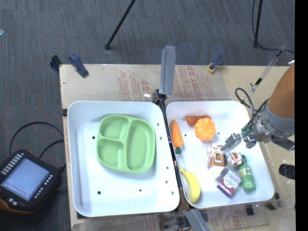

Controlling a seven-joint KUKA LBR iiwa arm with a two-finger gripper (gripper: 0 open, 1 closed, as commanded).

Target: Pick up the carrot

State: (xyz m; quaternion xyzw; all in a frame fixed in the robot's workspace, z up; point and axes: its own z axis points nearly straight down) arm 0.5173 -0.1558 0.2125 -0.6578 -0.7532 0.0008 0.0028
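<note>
Well to the left of the jaws (234, 142), in the left bin (82, 186), a green divided plate (127, 143) is seen lying flat. Nearer, but still clearly to their left, the carrot (176, 134) is found in the right bin (226, 107), laid lengthwise just beside that bin's left wall, its green stalk end toward the lower edge of the view. A yellow banana (191, 185) lies left of and below the jaws, and an orange pumpkin (205, 128) sits just up and to their left — between them and the carrot's upper end.

The jaws are seen apart, with nothing between them, hovering over a small carton (216, 157) and a can (234, 159); a green bottle (247, 175) lies just below them on the table side.

It is judged that the approach has not yet been made. For a sound grasp, the jaws would best be carried leftward past the pumpkin, turned across the carrot's narrow width, and lowered at its thicker middle — with room kept from the bin wall so that one finger is not blocked.
</note>
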